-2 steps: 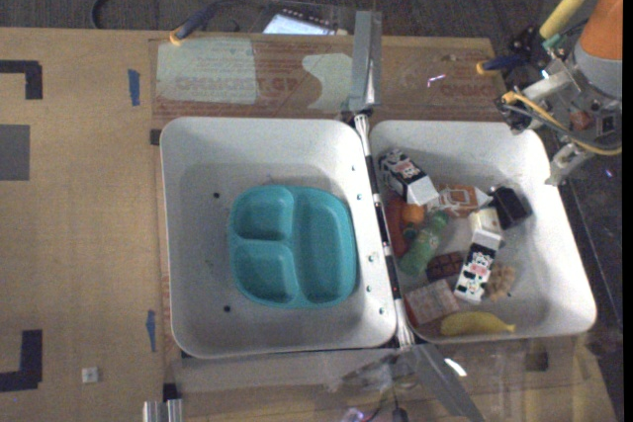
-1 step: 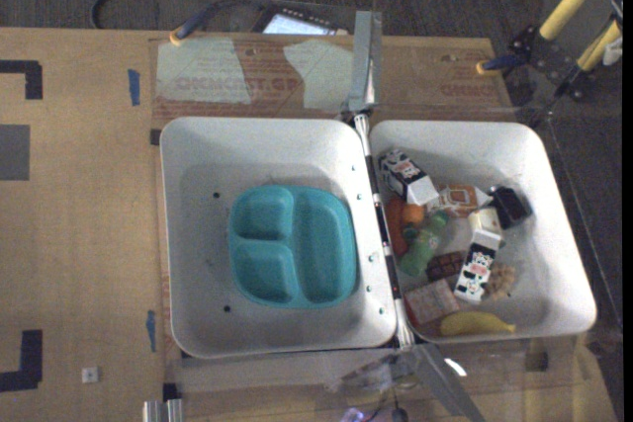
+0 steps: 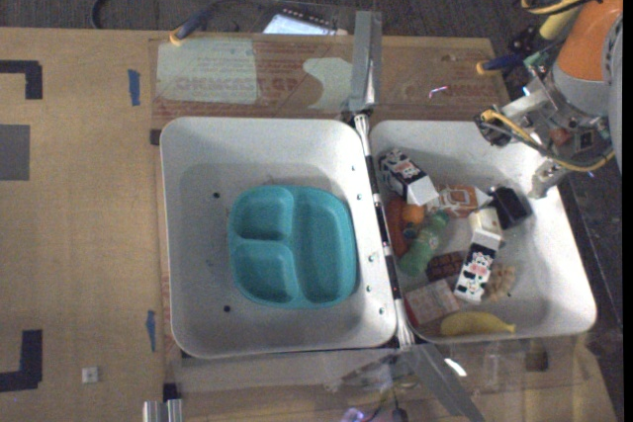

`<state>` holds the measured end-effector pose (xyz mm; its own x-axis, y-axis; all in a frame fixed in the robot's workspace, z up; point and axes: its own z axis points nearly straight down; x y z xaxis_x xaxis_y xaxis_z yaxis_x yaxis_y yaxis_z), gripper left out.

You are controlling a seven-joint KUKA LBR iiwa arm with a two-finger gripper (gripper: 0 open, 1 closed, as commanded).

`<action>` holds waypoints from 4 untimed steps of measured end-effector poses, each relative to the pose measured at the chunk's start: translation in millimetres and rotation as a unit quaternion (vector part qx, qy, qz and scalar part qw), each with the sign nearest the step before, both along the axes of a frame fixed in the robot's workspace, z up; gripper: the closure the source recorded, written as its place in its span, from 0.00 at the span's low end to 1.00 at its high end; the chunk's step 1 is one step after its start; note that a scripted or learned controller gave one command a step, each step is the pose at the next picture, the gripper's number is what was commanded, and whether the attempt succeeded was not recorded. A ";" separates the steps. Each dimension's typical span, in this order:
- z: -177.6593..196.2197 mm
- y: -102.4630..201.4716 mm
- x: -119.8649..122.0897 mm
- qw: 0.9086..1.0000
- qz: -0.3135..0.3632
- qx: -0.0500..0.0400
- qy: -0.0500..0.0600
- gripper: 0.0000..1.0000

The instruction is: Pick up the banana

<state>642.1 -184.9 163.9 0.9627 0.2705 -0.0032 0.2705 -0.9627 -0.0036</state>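
The yellow banana (image 3: pixel 477 323) lies flat against the near wall of the right bin (image 3: pixel 579 282), below a cow-print carton (image 3: pixel 476 273). My gripper (image 3: pixel 547 175) hangs over the bin's far right corner, well away from the banana, on the grey arm with its orange band (image 3: pixel 584 44). Nothing shows in the gripper.
The right bin also holds a milk carton (image 3: pixel 402 171), an orange ball (image 3: pixel 411 213), a green bottle (image 3: pixel 423 244), a black block (image 3: pixel 511 206) and small boxes. The left bin (image 3: pixel 188 212) holds a teal divided plate (image 3: pixel 294 245). A metal divider (image 3: pixel 364 64) separates the bins.
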 end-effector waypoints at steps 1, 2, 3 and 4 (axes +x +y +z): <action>11.1 0.7 1.1 1.000 0.000 0.001 -0.001 1.00; -44.1 52.7 -0.3 0.995 0.101 -0.002 -0.006 1.00; -53.0 66.4 -42.7 0.989 0.143 -0.013 -0.030 1.00; -56.3 70.9 -43.5 0.989 0.146 -0.010 -0.027 0.00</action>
